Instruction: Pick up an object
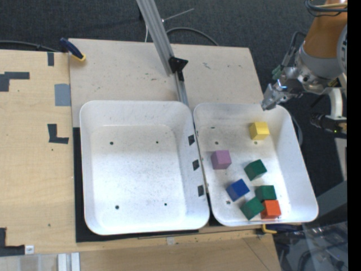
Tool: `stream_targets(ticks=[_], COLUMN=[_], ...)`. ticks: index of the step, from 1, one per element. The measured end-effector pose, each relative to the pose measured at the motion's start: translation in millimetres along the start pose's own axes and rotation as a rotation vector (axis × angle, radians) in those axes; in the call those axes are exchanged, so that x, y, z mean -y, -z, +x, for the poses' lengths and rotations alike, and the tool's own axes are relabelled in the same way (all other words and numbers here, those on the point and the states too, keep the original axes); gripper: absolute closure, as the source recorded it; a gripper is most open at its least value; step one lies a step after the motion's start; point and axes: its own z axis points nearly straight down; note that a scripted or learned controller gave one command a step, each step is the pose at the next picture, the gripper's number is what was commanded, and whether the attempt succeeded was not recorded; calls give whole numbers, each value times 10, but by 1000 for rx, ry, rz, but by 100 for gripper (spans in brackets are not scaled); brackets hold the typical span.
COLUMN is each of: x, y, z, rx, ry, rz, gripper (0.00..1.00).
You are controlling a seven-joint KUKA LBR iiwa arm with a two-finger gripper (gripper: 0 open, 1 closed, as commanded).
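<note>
While nothing lies between its fingers, the tool [272,101] sits at the far right, over the upper right corner of the right-hand shallow white plastic bin [293,145]; whether those fingers are apart or together I cannot tell, since they show as one small dark tip.

Starting from the left, the pale wooden tabletop [34,151] carries strips of dark and grey tape [62,95]. A small blue and yellow clip [73,48] lies near its upper edge. Next comes the left-hand shallow white plastic bin [90,123], speckled with dark marks on its floor. A slanted grey metal rail [155,24] runs down from the top of the view and ends near the seam where the two bins meet.

Inside the right-hand bin, the small blocks come in this order. A purple cube [221,159] rests near the middle left. A blue cube [237,189] lies below it, toward the front. A dark green cube [252,208] sits at the front, just beside an orange cube [272,209]. A second green cube [265,193] touches the orange one from behind. A third green cube [255,169] stands a little apart, above them. A yellow cube [259,130] sits alone toward the back of the bin, near the tool but apart from it.

The grey arm with its orange band [327,35] enters from the upper right.
</note>
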Motion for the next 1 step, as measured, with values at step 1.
stream_targets(ticks=[1], x=[15], y=[-72], z=[426], rx=[-1], ry=[3], rz=[3], gripper=[100])
